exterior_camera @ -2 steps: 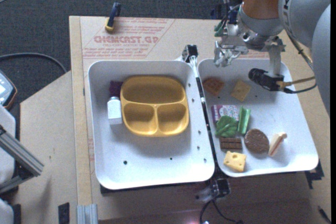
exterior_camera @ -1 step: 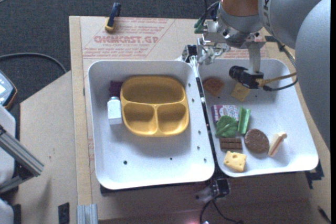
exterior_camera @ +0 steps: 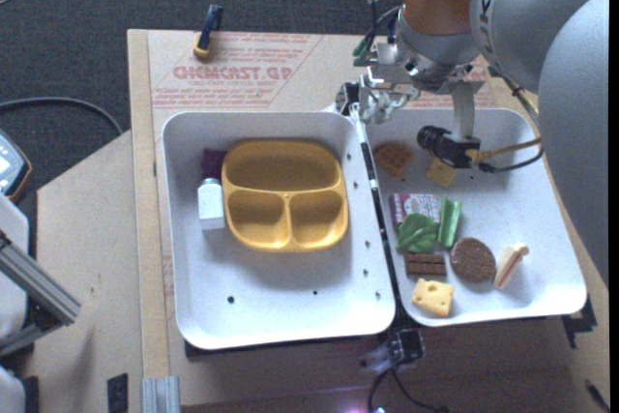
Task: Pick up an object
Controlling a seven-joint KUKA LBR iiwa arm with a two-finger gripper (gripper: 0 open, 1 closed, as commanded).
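Currently your gripper (exterior_camera: pixel 379 102) hangs above the far end of the divider (exterior_camera: pixel 372 198) between the bins; its state cannot be told. The cookie (exterior_camera: pixel 393 158) lies just right of the divider, nearest the gripper, with food crowded beyond. Risk: descending here, the gripper strikes the divider rim or misses the flat cookie.
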